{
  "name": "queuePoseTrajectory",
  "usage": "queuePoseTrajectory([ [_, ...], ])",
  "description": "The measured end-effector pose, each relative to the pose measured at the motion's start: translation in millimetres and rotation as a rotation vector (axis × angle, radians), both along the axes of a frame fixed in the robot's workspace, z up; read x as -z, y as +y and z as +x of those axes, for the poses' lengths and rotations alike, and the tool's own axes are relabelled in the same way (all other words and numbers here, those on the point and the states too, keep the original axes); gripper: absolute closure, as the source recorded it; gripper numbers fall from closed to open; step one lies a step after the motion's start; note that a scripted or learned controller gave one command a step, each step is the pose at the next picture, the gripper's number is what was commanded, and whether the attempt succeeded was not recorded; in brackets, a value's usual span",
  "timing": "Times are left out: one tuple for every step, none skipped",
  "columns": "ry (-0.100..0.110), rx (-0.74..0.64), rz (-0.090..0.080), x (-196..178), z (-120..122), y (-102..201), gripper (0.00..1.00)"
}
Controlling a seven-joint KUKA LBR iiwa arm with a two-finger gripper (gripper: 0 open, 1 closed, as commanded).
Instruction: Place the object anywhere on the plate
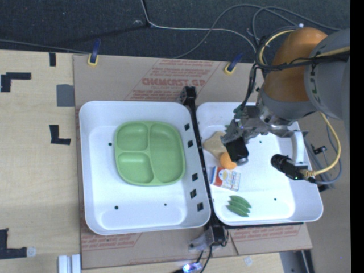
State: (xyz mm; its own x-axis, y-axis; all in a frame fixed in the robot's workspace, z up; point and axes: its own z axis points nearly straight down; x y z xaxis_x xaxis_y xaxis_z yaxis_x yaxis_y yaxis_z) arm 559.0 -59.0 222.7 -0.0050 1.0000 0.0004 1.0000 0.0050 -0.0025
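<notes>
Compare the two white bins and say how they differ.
The left bin holds a green divided plate; the right bin holds small loose items: an orange ball, a green pod, a small packet. The gripper sits over the right bin, not the left bin. Both are shallow, white and side by side.

PLATE & OBJ

Green plate point(151, 153), 3 compartments, lies flat in left bin, nothing on it. Small orange obj point(227, 161) sits in right bin right by my fingertips, touching a tan item; can't tell if I've got it.
</notes>
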Motion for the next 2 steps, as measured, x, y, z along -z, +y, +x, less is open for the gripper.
queuePoseTrajectory([
  [0.0,-0.001,0.0,7,-4,60,1.0],
  [0.001,0.0,0.0,15,-7,113,1.0],
])
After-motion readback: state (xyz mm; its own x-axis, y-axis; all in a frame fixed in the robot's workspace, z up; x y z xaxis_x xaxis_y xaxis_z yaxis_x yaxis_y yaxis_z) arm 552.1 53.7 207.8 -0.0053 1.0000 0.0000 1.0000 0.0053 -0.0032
